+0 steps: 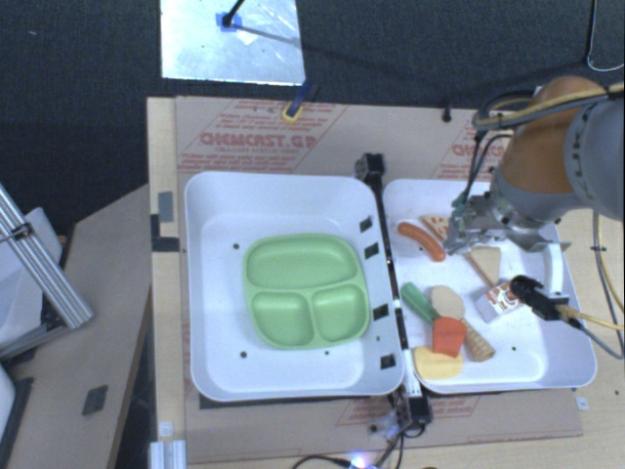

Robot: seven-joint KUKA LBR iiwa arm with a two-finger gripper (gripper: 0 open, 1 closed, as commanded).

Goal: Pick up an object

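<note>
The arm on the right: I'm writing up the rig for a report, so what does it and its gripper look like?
The arm is a rounded grey body with a broad orange band above the wrist. Thin cables, some yellowish, loop along its upper side. Its lower end narrows into a smaller grey metal gripper over the right bin. No markings are legible.

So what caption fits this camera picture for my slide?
Robot gripper hovering over toy food in the right bin, green plate in the left bin.

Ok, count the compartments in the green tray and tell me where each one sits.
3, in the green tray in the left bin: one wide along the far side, two smaller side by side along the near side.
</note>
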